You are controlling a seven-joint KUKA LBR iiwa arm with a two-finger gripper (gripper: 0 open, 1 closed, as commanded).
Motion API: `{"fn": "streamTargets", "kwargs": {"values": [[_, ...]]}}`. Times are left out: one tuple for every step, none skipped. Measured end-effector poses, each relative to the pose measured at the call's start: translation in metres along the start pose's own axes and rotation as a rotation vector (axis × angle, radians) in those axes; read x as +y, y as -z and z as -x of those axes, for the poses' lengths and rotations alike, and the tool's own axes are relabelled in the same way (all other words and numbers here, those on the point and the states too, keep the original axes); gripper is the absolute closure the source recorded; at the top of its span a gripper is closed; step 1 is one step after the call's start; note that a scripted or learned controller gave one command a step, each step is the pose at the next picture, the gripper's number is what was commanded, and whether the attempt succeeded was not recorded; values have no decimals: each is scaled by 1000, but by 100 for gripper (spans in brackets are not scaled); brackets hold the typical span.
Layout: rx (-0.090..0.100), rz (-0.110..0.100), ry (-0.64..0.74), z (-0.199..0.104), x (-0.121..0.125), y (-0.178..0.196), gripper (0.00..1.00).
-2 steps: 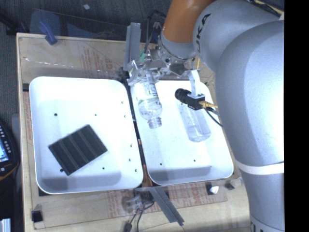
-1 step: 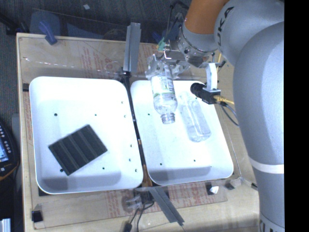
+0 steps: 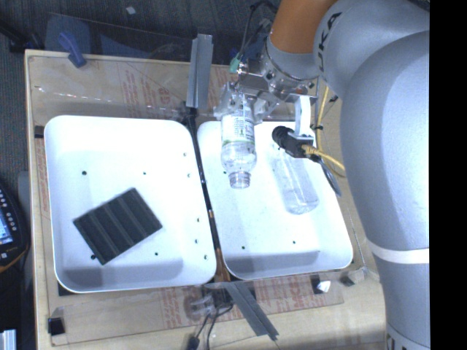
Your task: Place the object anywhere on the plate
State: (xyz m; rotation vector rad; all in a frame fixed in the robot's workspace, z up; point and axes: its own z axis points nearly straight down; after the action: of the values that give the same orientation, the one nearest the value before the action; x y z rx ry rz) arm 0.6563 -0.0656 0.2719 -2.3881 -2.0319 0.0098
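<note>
The arm (image 3: 387,122) is bulky, smooth and grey, with an orange band (image 3: 306,13) above the wrist and dark lettering beside it. Thin cables (image 3: 252,28) loop near its metal wrist; a yellow cable (image 3: 328,162) trails below.

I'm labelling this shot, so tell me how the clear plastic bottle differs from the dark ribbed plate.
The bottle is see-through with a white label; the plate is dark, opaque and ribbed. The bottle is round and long; the plate is a flat rectangle. The bottle is over the right bin, cap end downward, between the fingers of the hand; the plate lies flat in the left bin, turned at an angle to its walls. Both show against white bins.
</note>
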Motion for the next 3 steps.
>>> {"fn": "streamTargets", "kwargs": {"values": [[0,-2,-68,-12,-2,-1,100],[-1,3,-164,-10,-1,2,100],[-1,4,-240,11,2,6,100]]}}
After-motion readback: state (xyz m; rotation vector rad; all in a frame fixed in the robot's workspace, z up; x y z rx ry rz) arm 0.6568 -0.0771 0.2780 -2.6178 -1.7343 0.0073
